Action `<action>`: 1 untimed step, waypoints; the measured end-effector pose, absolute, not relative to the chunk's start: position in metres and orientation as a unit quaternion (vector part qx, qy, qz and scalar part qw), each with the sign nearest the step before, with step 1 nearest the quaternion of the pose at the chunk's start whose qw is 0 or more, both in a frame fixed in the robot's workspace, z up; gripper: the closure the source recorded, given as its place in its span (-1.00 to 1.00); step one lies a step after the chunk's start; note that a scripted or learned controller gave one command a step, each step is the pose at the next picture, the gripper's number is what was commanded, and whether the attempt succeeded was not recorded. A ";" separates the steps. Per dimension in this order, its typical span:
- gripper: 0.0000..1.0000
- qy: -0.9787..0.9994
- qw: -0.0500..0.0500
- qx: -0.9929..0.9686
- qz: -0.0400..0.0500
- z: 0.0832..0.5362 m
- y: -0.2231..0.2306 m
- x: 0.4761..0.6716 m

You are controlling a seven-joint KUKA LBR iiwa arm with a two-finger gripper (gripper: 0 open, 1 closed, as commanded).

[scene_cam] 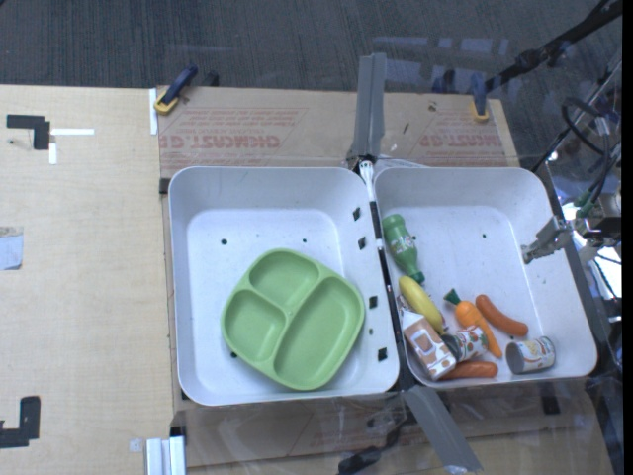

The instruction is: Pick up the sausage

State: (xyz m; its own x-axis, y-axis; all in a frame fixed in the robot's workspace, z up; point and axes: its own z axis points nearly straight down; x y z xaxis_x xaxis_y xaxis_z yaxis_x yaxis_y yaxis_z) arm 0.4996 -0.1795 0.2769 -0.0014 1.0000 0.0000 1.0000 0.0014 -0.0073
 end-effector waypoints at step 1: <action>-1.00 -0.757 0.001 -0.653 0.001 0.140 -0.177 0.477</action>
State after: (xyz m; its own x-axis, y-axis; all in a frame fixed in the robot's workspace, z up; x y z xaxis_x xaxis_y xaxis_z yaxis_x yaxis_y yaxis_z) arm 0.4771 -0.1765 0.1404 -0.1460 0.9893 0.0011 0.9893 0.1460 -0.0023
